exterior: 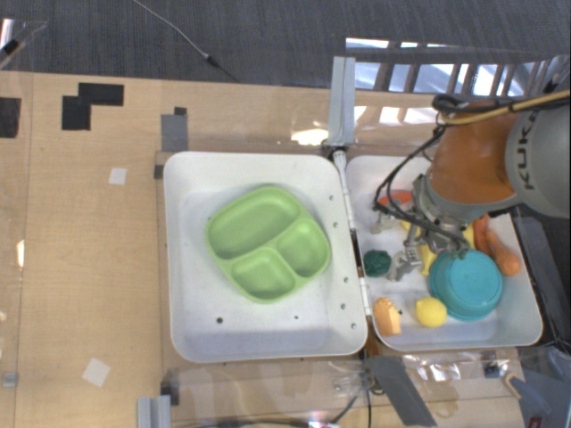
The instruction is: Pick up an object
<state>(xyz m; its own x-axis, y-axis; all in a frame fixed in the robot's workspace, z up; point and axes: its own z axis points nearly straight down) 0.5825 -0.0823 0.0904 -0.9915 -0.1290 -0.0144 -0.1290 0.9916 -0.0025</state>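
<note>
While the arm leans over the right bin (526, 328), its pincer (412, 261) hangs low among the toys; how far it's open I cannot tell. A dark green piece (377, 261) lies just left of it, a teal bowl (466, 283) just right, a yellow lemon (431, 312) below.

This is a robotics lab, a test cell and not a home. A pale wooden bench (80, 266) carries two shallow white bins (259, 337), bolted side by side with metal brackets (342, 105) at twelve o'clock. Black fiducial squares (89, 105) are stuck to the bench at ten o'clock. A cable (161, 20) trails over dark grey carpet (268, 16) along the top. At three o'clock an industrial arm (486, 159), orange-banded and lettered, reaches over a bin of plastic toy food (430, 312).
</note>
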